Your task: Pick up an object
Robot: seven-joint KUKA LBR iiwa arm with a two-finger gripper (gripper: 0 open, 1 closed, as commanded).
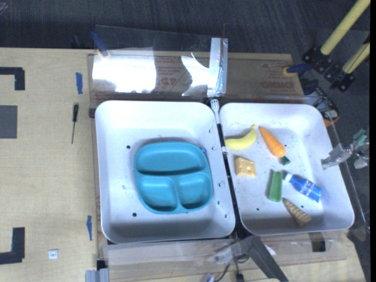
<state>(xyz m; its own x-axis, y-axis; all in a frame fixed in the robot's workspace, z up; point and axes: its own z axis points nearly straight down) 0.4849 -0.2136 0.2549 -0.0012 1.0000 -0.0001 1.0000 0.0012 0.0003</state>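
Toys lie loose in the right white bin (305, 213), any of them a fair target: a yellow plastic banana (242, 139) at its upper left, an orange plastic carrot (272, 141) just beside it, a yellow wedge of toy cheese (245, 167) below the banana, a green oblong piece (275, 186) near the middle, a blue and white tube (304, 187) just right of that, and a tan ridged cone (296, 211) toward the lower edge. All rest on the bin floor, apart from one another or barely touching.

The left white bin (111, 134) holds a teal plastic divided tray (172, 175).

At the right edge of the frame, beside the right bin's rim, a small grey metal part (339, 155) shows; whether it is the gripper and how it is set I cannot tell.

By my reading the pick has not begun: nothing is lifted, and choosing, reaching, closing and raising all remain.
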